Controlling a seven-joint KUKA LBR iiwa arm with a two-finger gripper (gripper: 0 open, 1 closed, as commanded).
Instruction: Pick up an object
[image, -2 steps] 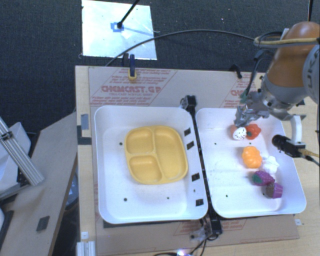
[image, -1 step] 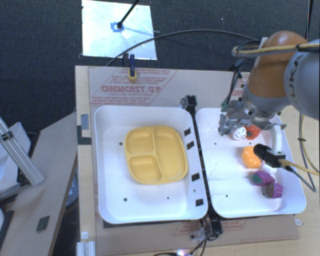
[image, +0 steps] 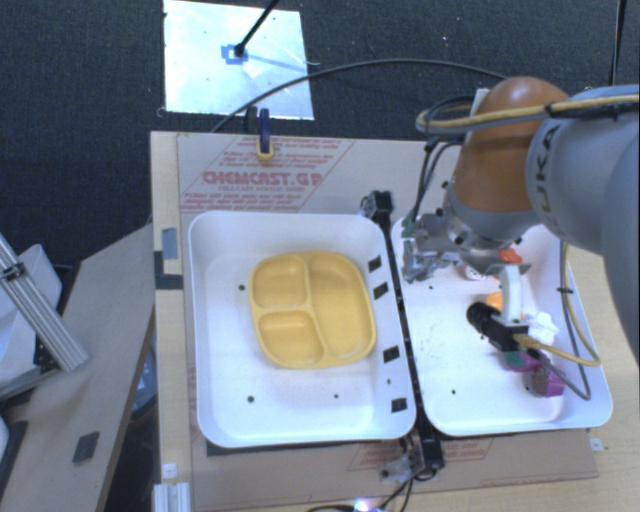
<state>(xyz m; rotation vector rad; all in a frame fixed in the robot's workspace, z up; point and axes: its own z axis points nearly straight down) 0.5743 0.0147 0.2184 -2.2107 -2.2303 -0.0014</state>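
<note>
My gripper (image: 418, 262) hangs low over the far left part of the right bin (image: 450, 400), close to the divider between the bins. Nothing shows between its tips. Small things lie to its right in the same bin: an orange piece (image: 493, 299), a green and magenta piece (image: 517, 358) and a purple block (image: 546, 381) near the front right corner. The arm's wrist hides part of the bin's far side.
The left bin (image: 225, 400) holds a yellow divided plate (image: 310, 308) in its middle. Black clips line the divider (image: 392, 320) between the bins. The right bin's front left floor is bare white.
</note>
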